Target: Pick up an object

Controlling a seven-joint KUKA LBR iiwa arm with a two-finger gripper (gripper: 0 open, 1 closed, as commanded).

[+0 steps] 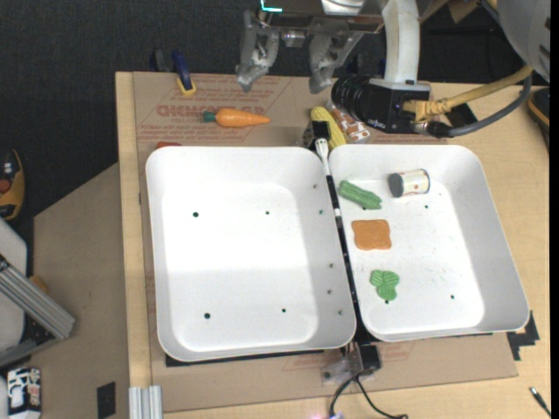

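While nothing is seen between the fingers, the pick is judged not yet begun; the gripper [290,64] is held high at the far edge, above the cardboard behind the bins, fingers spread apart and pointing down; candidates lie in the right bin [489,234]: a green pod-like piece [360,194], an orange square [371,234], a green leafy piece [384,283], a small cylinder [409,182], possibly a can; a toy carrot [238,118] lies outside on the cardboard; descent and grasp are left.

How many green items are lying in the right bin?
2. One green piece lies near the bin's back left, beside the divider; the other green piece lies nearer the front, below the orange square. Nothing seems hidden.
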